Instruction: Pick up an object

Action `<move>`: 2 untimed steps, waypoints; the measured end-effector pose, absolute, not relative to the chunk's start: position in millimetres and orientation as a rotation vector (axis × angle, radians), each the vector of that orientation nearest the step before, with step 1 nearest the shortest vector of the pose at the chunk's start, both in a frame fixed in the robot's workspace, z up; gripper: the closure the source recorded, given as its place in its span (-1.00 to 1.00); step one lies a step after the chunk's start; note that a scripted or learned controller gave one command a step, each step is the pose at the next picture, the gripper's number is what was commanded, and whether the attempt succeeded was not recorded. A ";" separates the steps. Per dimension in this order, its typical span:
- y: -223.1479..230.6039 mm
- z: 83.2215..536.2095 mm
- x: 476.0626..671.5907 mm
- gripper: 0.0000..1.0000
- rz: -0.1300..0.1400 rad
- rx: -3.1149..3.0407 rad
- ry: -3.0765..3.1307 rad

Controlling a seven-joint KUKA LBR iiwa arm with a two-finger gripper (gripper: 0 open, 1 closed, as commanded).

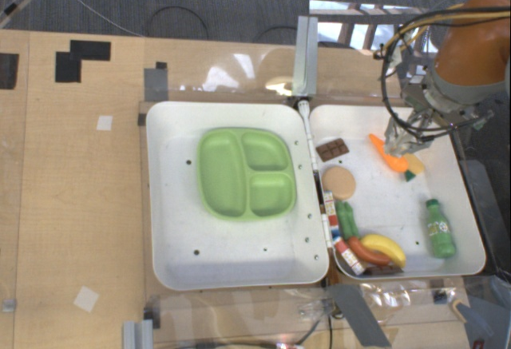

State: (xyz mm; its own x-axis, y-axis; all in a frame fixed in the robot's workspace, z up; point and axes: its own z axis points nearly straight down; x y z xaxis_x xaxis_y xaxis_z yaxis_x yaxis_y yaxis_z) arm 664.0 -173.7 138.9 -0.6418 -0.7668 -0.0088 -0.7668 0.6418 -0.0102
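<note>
My gripper [404,143] hangs over the far right part of the right bin [471,204], under the orange band of the arm. Directly below it lies an orange carrot [386,154], with a small yellow piece [413,166] beside it. The gripper's tip overlaps both from this angle, and I cannot tell whether it touches either. Elsewhere in this bin lie a brown chocolate bar [332,150], a tan round cookie [341,182], a small green bottle [346,220], a banana [384,247] on a red sausage [366,256], and a larger green bottle [439,229].
The left bin [172,180] holds a green divided plate [245,172]. A metal post [304,56] stands at the far end of the wall between the bins. Black cables [389,76] loop beside the arm's wrist.
</note>
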 end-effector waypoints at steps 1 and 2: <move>-172.9 138.8 664.1 -1.00 -0.008 -1.325 2.835; -167.7 89.5 660.8 -1.00 -0.009 -1.254 2.865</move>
State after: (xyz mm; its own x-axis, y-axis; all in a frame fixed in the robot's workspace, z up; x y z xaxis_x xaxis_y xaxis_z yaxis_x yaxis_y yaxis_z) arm 660.8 -167.7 89.5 -0.6783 -0.7347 -0.0104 -0.7346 0.6784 -0.0111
